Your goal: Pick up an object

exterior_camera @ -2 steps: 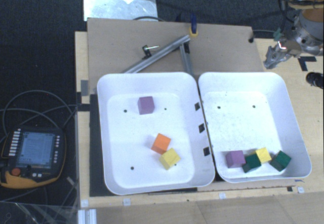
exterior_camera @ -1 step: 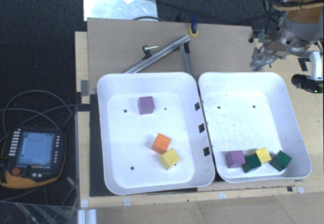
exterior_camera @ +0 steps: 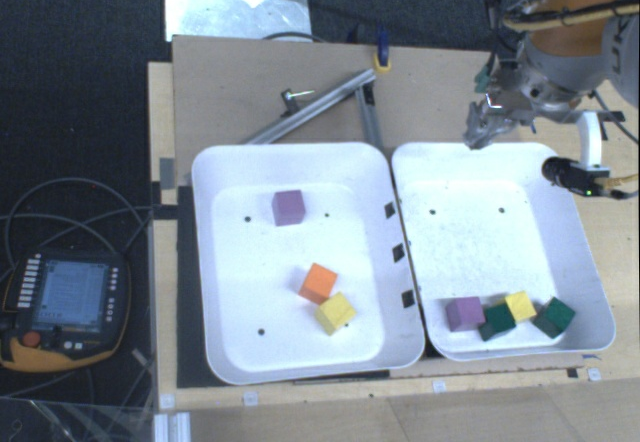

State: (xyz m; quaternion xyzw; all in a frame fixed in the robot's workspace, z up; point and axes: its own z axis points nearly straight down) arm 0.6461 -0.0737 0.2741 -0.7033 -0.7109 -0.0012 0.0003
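Your claw (exterior_camera: 484,133), finger spread not discernible, hangs over the far rim of the right shallow white plastic bin (exterior_camera: 500,162), so the nearest pick, the small purple cube (exterior_camera: 464,312) heading the near-wall row, lies straight toward the camera from it.

The grey arm (exterior_camera: 590,25) (orange band above the wrist) reaches in from the right, its wrist angled down and leftward. Its gripper (exterior_camera: 482,133) hangs over the far edge of the right bin (exterior_camera: 570,230).
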